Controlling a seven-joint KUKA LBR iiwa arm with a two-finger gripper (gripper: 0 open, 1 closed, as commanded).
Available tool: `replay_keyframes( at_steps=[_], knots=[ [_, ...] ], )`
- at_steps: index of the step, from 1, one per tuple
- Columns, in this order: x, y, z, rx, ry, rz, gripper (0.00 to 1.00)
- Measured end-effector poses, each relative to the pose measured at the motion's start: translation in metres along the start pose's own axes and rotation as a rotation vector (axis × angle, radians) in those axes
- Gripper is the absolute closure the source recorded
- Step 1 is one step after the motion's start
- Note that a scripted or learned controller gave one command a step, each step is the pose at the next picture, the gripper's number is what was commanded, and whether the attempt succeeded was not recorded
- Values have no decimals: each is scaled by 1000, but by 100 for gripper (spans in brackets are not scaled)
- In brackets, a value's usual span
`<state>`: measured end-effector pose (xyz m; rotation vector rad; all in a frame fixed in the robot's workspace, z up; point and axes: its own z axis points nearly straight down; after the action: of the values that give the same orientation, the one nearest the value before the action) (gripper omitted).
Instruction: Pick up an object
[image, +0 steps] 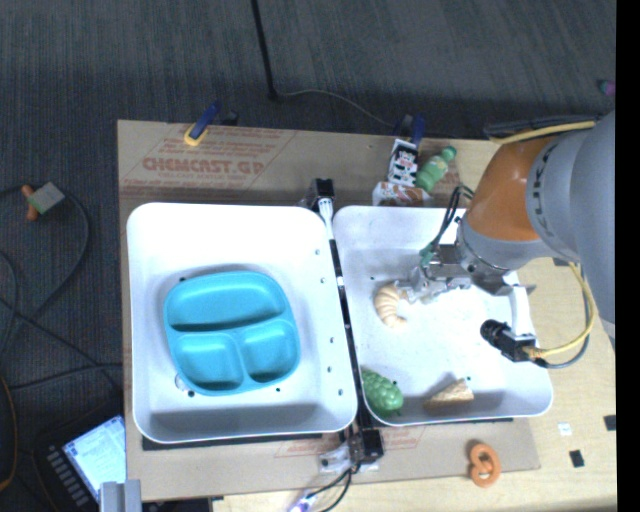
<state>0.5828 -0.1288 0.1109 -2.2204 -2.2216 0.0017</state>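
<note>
The gripper (425, 287) was seen low in the right bin (520, 405), just beside a cream pastry (391, 304). Whether the pastry was gripped could not be told, so the pickup was judged unfinished, with lifting left. The pastry's long axis seemed to run from the gripper's tip downward in the view, though blurred.

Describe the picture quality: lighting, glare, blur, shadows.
Camera view: even overhead light; the white bins look bright, nearly washed out; soft shadows under the blue tray and arm; the whole frame is slightly soft, so the gripper near the croissant lacks fine detail.
</note>
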Motion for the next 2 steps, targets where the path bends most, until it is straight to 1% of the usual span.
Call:
replay_keyframes(
  at_steps=[1, 2],
  knots=[
    [-20, 85, 23, 7, -1, -1, 100],
    [6, 87, -108, -6, -2, -2, 100]
  ],
)
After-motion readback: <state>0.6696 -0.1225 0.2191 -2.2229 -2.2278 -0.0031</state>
